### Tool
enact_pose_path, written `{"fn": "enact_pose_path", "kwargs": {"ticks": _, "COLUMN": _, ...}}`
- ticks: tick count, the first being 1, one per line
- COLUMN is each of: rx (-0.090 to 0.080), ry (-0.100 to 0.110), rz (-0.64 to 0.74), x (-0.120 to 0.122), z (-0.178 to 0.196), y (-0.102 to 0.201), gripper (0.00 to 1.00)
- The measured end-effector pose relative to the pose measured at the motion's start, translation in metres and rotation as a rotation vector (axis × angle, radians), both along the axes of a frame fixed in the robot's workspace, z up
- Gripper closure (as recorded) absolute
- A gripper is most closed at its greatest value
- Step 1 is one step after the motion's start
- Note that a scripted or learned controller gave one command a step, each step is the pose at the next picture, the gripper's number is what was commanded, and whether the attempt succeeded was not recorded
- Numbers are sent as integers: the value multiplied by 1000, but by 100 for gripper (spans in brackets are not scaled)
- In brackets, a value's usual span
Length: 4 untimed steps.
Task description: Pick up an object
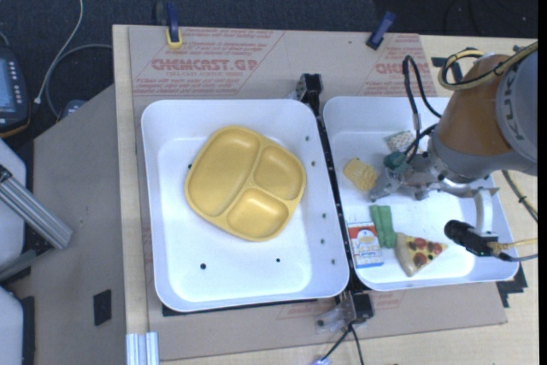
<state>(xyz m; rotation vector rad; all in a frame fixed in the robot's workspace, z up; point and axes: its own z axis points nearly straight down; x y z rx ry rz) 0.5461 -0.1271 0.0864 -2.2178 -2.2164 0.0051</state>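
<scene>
My gripper (395, 185) is low inside the right bin (479, 267), reaching in from the right below the grey and orange arm. A yellow ridged toy (360, 174) lies just to its left. A green stick-shaped piece (382, 224) sits directly below it, next to a small red and white carton (365, 244). A toy pizza slice (419, 252) rests near the bin's front wall. A teal piece (394, 159) and a beige speckled piece (399, 139) lie right above the gripper, partly hidden by the wrist.
The left bin (171, 252) holds a yellow divided plate (246, 182) near its middle. A black divider with clamps runs between the bins. Cables loop over the right bin's back and right side, and a black connector (467, 235) hangs near the pizza slice.
</scene>
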Motion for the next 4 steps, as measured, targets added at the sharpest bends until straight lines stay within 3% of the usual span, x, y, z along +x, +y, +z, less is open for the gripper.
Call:
{"fn": "enact_pose_path", "kwargs": {"ticks": 1, "rx": -2, "ry": -7, "rz": -1, "x": 2, "z": 14, "y": 0, "gripper": 100}}
{"fn": "enact_pose_path", "kwargs": {"ticks": 4, "rx": -4, "ry": -14, "rz": 2, "x": 7, "z": 187, "y": 12, "gripper": 100}}
